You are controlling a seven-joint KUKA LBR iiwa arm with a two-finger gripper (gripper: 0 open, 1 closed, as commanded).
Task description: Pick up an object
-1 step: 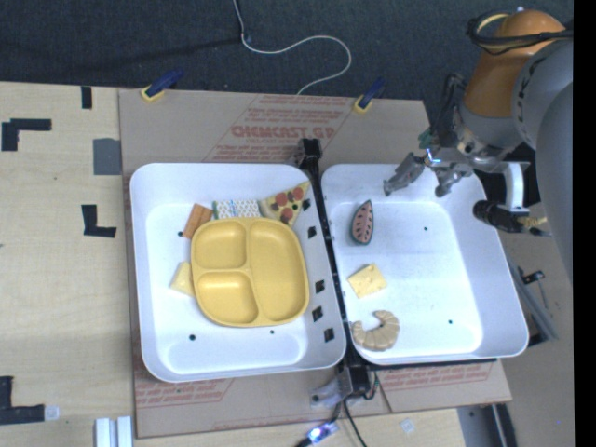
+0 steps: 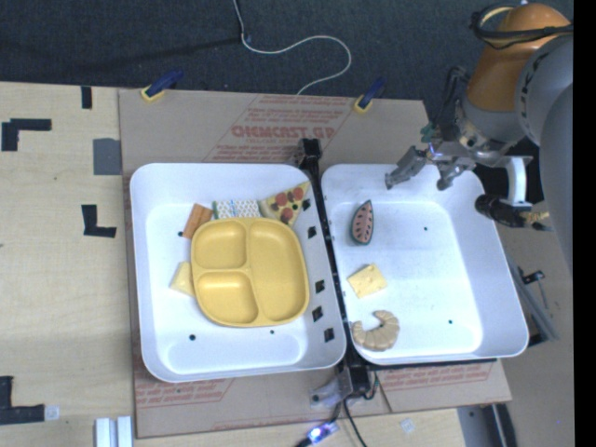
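Jaws (image 2: 426, 169): spread open with nothing between them, the two dark fingers splayed left and right over the far rim of the right-hand shallow white plastic bin (image 2: 484, 268). The jaws sit at the end of the grey arm with its orange band (image 2: 507, 63), which reaches in from the right; judged from this pose, the arm is poised above the bin for a descent and no grasp has yet begun.

Candidate objects, right bin: a small watermelon-slice toy, red with a green rind (image 2: 362, 223), lies nearest the jaws, toward the left wall; a pale yellow cheese wedge (image 2: 366, 280) lies nearer the viewer, apart from it; a tan croissant-shaped toy (image 2: 377, 331) rests in the near-left corner, close against the wall. All three lie flat and separate, so any one could be taken without disturbing the others. The watermelon slice calls for the shortest travel, while the croissant's corner position probably leaves little room for a finger.

Left-hand white bin (image 2: 154, 277): a yellow divided plastic plate (image 2: 250, 272) occupies the middle, overlapping several small flat toys at its far and left edges, among them an orange strip (image 2: 196, 220) and a pizza-slice piece (image 2: 287, 203). These are crowded and partly covered, hence poorer targets.

Both bins rest on a cardboard sheet (image 2: 270, 128) laid over the bench (image 2: 56, 250).
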